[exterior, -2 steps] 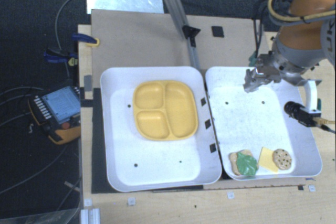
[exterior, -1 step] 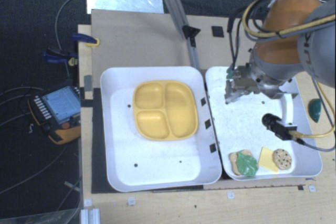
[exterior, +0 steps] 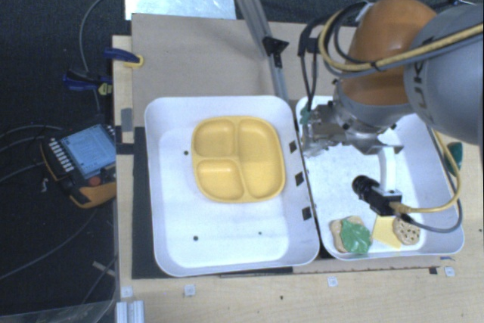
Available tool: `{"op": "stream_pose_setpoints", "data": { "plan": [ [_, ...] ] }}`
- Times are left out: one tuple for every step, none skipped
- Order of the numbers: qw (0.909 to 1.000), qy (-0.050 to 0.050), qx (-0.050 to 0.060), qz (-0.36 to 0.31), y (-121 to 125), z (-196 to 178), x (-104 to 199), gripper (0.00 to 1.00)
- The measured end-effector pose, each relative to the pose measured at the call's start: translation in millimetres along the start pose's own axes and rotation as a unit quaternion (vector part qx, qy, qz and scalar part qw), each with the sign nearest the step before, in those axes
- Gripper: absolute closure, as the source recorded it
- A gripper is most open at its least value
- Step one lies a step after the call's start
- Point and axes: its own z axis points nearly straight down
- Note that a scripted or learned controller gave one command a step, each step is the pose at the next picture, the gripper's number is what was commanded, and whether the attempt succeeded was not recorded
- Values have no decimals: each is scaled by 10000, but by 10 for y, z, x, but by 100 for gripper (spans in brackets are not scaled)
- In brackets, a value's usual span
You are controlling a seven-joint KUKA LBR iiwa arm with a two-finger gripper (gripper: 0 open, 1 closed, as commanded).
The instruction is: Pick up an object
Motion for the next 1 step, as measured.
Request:
{"op": "stream_pose_setpoints", "data": {
  "plan": [
    [10000,3,3,-6,-167,51,494,100]
  ]
}}
